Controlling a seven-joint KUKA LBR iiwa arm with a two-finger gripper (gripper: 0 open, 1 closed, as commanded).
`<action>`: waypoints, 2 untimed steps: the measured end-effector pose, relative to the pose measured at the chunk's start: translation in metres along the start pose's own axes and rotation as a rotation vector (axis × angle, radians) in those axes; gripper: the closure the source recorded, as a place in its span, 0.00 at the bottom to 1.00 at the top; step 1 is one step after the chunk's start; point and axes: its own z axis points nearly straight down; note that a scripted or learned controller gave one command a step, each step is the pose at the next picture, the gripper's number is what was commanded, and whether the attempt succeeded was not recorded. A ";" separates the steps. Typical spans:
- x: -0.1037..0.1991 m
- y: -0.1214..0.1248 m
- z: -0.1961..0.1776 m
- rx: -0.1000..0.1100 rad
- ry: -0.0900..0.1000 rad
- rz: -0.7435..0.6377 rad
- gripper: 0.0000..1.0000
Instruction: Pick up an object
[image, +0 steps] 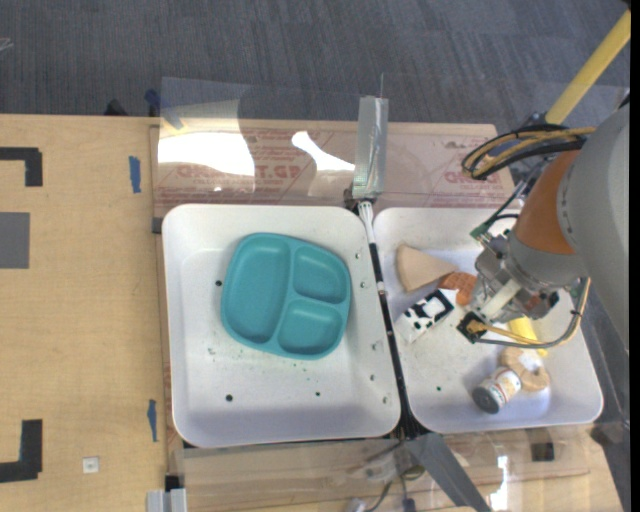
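The right bin (560, 405) holds several small things. A tan wedge (420, 265) lies at its upper left, with an orange piece (461, 284) beside it. Below them a white block with black markings (428, 310) lies near the divider. A yellow item (524, 328) sits partly under the wrist. A small jar with a grey cap (495, 390) and a tan round piece (527, 364) lie near the front. My gripper (495, 300) hangs over the middle of this bin, between the orange piece and the yellow item.
The left bin (190, 400) holds a teal divided plate (285, 295). A rail (385, 320) separates the two bins. A clear plastic sheet (260, 165) stands behind them. The arm (585, 200) reaches over the right bin's upper right corner.
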 end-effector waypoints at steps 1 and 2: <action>0.043 0.000 0.000 -0.004 0.002 0.307 1.00; 0.054 0.009 0.001 -0.003 -0.001 0.450 1.00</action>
